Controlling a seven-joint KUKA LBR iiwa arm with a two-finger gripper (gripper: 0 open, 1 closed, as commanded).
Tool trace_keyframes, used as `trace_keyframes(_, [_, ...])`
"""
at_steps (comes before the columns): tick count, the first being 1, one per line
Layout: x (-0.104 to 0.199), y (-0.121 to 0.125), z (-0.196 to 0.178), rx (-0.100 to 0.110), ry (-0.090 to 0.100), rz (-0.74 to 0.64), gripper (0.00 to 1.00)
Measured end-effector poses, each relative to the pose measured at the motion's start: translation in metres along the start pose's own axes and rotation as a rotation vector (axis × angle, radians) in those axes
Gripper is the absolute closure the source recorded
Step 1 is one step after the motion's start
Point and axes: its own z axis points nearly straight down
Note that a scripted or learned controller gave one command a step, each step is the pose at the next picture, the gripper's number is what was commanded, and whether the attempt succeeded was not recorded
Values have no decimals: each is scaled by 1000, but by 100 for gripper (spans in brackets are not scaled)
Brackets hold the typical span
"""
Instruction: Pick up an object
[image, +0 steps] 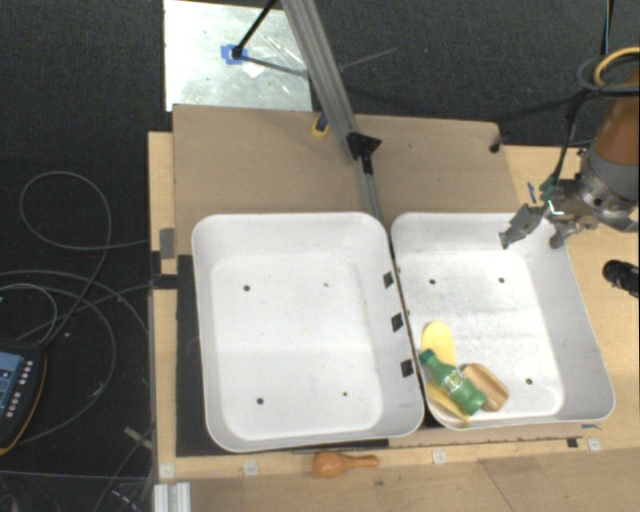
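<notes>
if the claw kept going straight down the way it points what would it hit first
Most likely the bare floor of the right bin near its upper right corner. The claw hangs over that corner, far from the bottle and the other items at the near edge. Depth is hard to judge from this slanted view.

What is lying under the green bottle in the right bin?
The green bottle lies across a yellow banana-shaped piece and beside a tan bun-like object in the right bin. The yellow piece's lower part is covered.
</notes>
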Motion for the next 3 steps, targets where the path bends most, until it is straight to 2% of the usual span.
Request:
trace_keyframes(1, [0,1,-3,-4,-2,-2,0])
trace_keyframes(3, [2,-3,90,0,-1,3,0])
